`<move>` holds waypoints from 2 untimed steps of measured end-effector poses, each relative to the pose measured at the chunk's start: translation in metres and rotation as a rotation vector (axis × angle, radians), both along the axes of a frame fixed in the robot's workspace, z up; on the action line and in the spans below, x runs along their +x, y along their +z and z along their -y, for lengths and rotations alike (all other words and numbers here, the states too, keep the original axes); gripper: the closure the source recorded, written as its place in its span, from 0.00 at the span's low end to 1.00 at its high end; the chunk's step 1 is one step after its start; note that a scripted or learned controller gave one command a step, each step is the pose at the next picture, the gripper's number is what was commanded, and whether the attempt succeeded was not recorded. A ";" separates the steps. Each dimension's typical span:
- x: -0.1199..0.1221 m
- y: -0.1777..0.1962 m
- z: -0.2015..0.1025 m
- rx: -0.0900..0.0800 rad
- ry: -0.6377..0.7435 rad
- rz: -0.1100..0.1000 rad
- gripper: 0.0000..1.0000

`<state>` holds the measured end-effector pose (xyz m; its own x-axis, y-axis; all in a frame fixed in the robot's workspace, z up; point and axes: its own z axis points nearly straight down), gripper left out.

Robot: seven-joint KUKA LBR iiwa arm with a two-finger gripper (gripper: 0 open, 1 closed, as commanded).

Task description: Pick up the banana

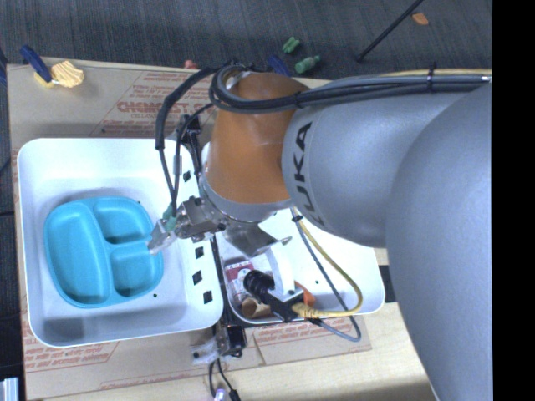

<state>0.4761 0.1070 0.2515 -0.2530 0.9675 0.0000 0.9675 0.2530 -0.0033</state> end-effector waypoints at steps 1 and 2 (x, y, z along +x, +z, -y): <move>0.021 -0.061 0.071 0.000 0.041 -0.002 0.00; 0.002 -0.060 0.191 0.001 -0.010 -0.001 0.00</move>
